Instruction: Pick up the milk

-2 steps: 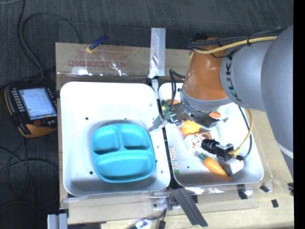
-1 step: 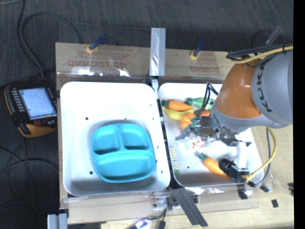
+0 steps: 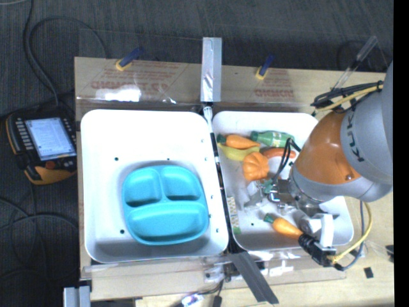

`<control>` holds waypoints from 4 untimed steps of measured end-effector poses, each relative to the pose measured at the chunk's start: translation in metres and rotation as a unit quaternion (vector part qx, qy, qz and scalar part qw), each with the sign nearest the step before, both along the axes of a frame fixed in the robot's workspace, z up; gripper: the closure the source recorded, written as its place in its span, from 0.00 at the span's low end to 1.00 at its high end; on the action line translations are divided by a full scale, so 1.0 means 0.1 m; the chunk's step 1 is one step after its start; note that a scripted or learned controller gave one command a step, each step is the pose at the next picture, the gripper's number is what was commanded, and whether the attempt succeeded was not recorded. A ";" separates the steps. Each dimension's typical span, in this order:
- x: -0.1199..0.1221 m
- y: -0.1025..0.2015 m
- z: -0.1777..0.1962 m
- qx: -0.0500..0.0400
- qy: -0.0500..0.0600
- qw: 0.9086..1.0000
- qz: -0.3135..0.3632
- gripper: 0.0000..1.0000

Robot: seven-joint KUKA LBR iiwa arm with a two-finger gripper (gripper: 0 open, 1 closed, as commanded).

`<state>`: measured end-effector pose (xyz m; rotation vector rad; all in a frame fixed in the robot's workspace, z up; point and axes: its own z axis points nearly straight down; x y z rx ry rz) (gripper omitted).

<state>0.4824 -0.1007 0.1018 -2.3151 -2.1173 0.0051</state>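
The arm (image 3: 332,155) is in over the right bin (image 3: 268,115), its orange band hanging above the bin's middle, and the gripper (image 3: 276,194) is down low among the toys, so I'd call this the reach-and-close step, with nothing lifted yet. Whether the gripper is wide or narrow I cannot tell, since the wrist hides it from above. The milk (image 3: 254,192), as best I can judge, is the pale greyish-white piece just beside the gripper on the side toward the left bin (image 3: 140,112), near the middle of the right bin's floor. It's small, washed out against the white plastic and hard to read. It looks to be lying down, not standing, but I can't be sure. It's crowded in there: an orange pumpkin (image 3: 254,165) sits just behind it toward the far edge, with a banana (image 3: 233,152), a carrot (image 3: 239,141) and a green bottle (image 3: 271,136) strung along that far edge, and a second carrot (image 3: 284,224) near the front edge. The blue plate (image 3: 166,203) sits alone in the left bin. Next the gripper needs to centre on that pale piece, clear of the pumpkin, close firmly and rise straight up. The risk, I'd say, is nudging it aside or pinching a neighbour instead.
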 end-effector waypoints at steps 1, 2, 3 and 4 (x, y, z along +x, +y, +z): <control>0.60 0.73 0.81 -0.001 -0.001 0.999 -0.038 0.00; 0.00 1.25 0.80 -0.002 0.001 0.998 -0.070 0.00; 0.35 0.71 1.17 -0.003 -0.001 0.987 -0.159 0.00; 0.00 -0.15 -0.01 0.000 0.000 1.000 0.000 0.00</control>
